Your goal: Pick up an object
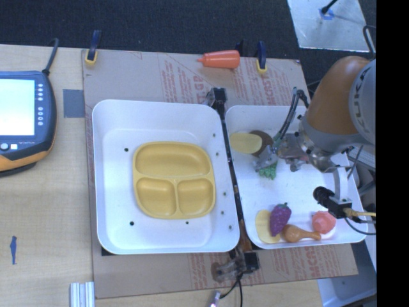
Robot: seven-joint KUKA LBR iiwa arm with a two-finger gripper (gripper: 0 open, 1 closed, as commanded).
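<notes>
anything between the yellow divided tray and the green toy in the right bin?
In the camera view, only the two bins' adjoining walls and bare white floor lie between the yellow tray and the green toy. The yellow-brown piece sits just above that line.

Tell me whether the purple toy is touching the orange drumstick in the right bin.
Touching. In the camera view the purple toy overlaps the near end of the orange drumstick, with no white bin floor showing between them.

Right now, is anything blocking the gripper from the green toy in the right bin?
Nothing visible does. The gripper hangs just above the green toy; the yellow-brown piece lies beside it, to its left, not between them.
</notes>
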